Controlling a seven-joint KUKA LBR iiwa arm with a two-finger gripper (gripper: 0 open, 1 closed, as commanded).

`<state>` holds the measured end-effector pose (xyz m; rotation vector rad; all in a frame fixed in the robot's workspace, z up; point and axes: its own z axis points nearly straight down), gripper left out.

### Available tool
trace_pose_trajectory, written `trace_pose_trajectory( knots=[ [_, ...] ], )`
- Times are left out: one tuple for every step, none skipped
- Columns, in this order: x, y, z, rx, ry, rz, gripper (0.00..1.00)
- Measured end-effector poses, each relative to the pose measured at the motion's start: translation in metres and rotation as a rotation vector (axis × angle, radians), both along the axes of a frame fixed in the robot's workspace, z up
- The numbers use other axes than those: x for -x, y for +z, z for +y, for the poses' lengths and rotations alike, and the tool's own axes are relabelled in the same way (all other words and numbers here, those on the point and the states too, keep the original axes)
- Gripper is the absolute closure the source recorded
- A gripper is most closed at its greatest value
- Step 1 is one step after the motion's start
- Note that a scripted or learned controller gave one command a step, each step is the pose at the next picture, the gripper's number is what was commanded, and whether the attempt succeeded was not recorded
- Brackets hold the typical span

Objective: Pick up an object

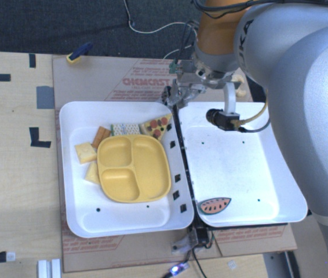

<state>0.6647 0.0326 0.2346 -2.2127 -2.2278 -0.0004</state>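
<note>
Yellow plate (134,168), red-and-green watermelon slice (215,205), white bins (268,155).

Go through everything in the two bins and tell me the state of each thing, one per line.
Yellow divided plate: upright in the left bin, lying over smaller pieces.
Pizza slice: flat by that bin's far edge.
Watermelon slice: flat in the right bin, near corner.
Gripper: over the divider's far end, nothing seen held.

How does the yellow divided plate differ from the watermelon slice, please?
The yellow divided plate lies in the left bin; the watermelon slice lies in the right bin. The plate is far larger. It touches other small items; the slice lies alone. Both lie flat, away from the gripper.
</note>
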Motion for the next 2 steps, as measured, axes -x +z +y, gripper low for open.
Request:
trace_pose_trajectory(
  knots=[
    [0.001,-0.015,0.022,0.002,-0.003,0.003,1.00],
    [-0.001,-0.009,0.036,0.001,-0.004,0.000,1.00]
  ],
)
